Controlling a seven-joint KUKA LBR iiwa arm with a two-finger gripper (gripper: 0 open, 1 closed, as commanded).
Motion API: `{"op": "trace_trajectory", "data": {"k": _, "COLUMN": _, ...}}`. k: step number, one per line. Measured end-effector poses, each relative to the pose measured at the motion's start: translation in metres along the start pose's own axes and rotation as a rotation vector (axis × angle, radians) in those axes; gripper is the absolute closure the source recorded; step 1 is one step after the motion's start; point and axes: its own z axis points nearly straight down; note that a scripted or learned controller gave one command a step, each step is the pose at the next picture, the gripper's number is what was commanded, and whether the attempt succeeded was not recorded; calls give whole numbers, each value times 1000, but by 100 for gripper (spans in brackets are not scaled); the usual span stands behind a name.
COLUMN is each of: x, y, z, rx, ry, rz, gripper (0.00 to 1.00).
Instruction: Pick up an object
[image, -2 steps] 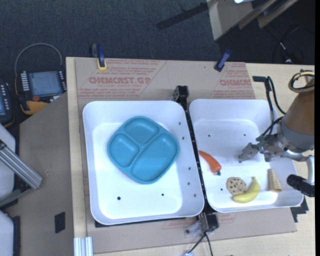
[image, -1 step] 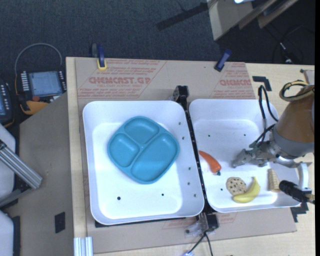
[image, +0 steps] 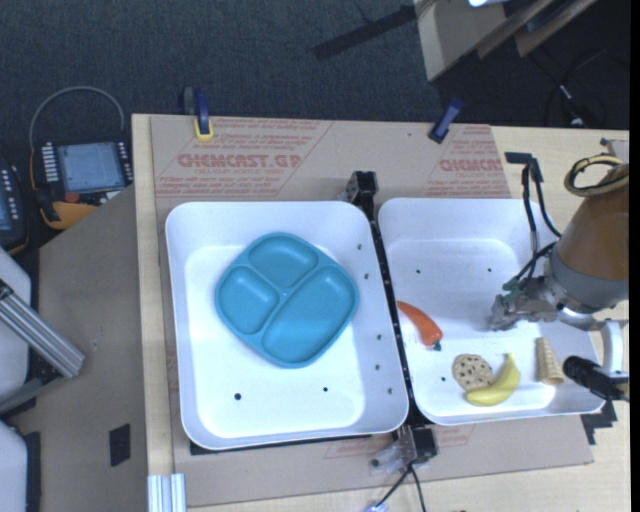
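Note:
The right bin (image: 450, 225) holds several small items near its front. An orange-red pepper (image: 420, 322) lies by the bin's left wall. A brown speckled cookie (image: 471, 371) rests beside a yellow banana (image: 499, 384). A tan cone-shaped piece (image: 548, 361) lies to the banana's right. My gripper (image: 508, 314) hangs low over the right side of this bin, above and behind the banana and cone, with bare bin floor under it. Nothing shows in its grasp.
A blue divided plate (image: 288, 297) lies in the middle of the left bin (image: 200, 390). A black clamp (image: 361, 186) sits at the back where the bins meet. Cables (image: 530, 200) run down beside the arm at the right.

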Motion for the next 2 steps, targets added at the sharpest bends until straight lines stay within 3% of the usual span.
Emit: {"op": "trace_trajectory", "data": {"k": 2, "x": -8, "y": -3, "z": -124, "rx": -7, "ry": -3, "rz": -1, "gripper": 100}}
